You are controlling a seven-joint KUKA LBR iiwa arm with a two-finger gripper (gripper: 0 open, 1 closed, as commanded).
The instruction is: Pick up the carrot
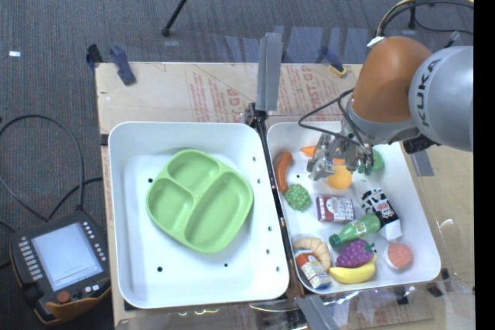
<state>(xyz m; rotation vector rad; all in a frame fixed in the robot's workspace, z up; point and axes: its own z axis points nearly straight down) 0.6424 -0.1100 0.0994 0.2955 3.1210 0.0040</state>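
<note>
Two bins sit side by side, and your work is all in the right bin [421,206]; the left bin [124,166], well to the claw's left, carries a green divided plate [199,199] you can ignore. Start from the carrot: it looks to be the small orange piece [308,151] lying just left of the claw [338,158], partly hidden by the fingers, so I cannot say how it is angled. Left of that again is a sausage [283,168] against the bin wall, with a broccoli floret [297,196] just below it. The claw hangs low over the bin, fingers spread somewhat, with nothing visibly between them. An orange fruit [339,179] sits directly beneath the fingertips, and a green round thing [376,161] lies just to the claw's right. For a clean pick, you would shift left until the fingers straddle the carrot alone, close across its narrow width, and keep clear of the fruit, which could roll into the grip.
</note>
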